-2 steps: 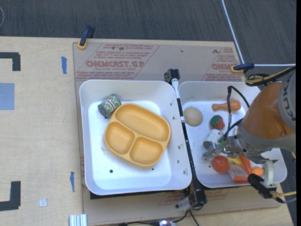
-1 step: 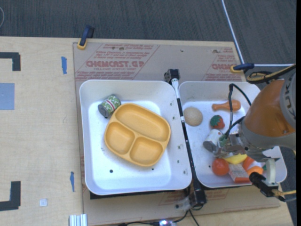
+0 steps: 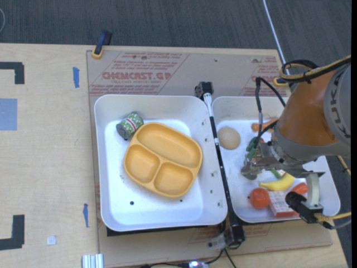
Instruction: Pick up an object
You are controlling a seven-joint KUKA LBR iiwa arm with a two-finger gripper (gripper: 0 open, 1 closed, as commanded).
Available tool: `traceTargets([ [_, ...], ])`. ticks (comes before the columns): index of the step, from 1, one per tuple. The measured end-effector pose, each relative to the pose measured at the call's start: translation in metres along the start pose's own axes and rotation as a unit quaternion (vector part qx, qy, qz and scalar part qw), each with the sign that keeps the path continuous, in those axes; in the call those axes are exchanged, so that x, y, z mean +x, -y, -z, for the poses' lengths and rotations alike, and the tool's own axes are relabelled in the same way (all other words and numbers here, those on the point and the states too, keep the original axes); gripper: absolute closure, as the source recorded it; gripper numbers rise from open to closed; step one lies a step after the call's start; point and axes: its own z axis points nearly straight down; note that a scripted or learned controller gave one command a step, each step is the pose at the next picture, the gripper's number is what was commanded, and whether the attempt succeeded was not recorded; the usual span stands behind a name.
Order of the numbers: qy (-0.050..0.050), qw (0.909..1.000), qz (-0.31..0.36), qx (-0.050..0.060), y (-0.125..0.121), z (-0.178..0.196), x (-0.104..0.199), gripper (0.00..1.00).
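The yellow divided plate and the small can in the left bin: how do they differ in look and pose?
The divided plate is plain yellow-orange, while the can has a green label and a grey metal end. The plate is much larger than the can. The plate lies flat with three compartments facing up; the can lies on its side by the plate's upper left rim. Both rest in the left bin.

In the right bin, a beige egg-shaped object is seen near the left wall. A yellow banana, a red tomato and a red-and-white box are clustered near the front edge.
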Motion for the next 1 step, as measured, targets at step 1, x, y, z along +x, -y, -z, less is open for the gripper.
traceTargets([
  [1,0.000,1.0000,0.000,0.000,0.0002,-0.0002,-0.0006,0.00],
])
